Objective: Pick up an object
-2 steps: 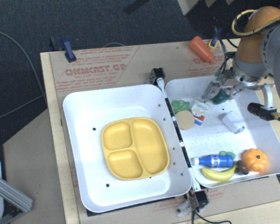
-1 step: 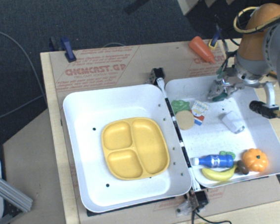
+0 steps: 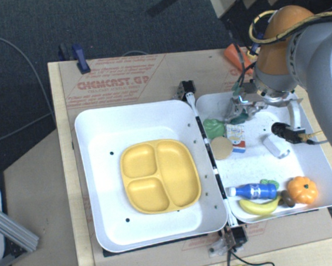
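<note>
Low over the far end of the right bin [image 3: 319,160], the hand [image 3: 245,108] hung beside a green object [image 3: 214,128]; whether it was apart or closed I could not tell. Nothing looked lifted: a blue bottle [image 3: 256,191], banana [image 3: 256,207] and small orange pumpkin [image 3: 302,190] lay at the near end. Picking appeared undone.

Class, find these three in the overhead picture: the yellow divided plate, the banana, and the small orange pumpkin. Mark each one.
yellow divided plate [image 3: 159,175], camera view, on the ridge where its three compartments meet.
banana [image 3: 257,208], camera view, on the middle of its curve.
orange pumpkin [image 3: 302,190], camera view, on its rounded body.
</note>
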Controlling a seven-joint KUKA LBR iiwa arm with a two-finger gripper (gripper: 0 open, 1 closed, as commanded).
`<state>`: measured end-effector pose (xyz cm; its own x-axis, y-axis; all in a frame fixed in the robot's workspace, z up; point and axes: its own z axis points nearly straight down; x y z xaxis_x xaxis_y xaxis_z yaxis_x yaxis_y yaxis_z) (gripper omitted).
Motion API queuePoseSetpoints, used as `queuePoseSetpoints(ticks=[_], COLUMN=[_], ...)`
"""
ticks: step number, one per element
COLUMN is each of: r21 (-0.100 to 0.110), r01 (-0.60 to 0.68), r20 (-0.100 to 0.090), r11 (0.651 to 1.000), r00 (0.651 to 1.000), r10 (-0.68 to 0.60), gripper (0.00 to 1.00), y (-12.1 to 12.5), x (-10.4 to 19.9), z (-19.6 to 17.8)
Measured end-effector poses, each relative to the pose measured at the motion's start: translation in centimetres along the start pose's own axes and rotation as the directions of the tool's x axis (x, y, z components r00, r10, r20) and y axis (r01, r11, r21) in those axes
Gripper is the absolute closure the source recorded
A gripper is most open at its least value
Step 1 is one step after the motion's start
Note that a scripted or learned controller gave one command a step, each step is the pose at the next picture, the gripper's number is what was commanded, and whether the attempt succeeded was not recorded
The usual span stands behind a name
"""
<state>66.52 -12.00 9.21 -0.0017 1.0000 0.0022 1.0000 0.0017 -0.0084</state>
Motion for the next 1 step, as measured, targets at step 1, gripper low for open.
queuePoseSetpoints(ticks=[1], r21=[-0.012], r01=[0.000], r20=[0.002], r11=[1.000], r00=[1.000], r10=[0.000], gripper=[1.00], y=[-2.43], x=[6.33], z=[-10.85])
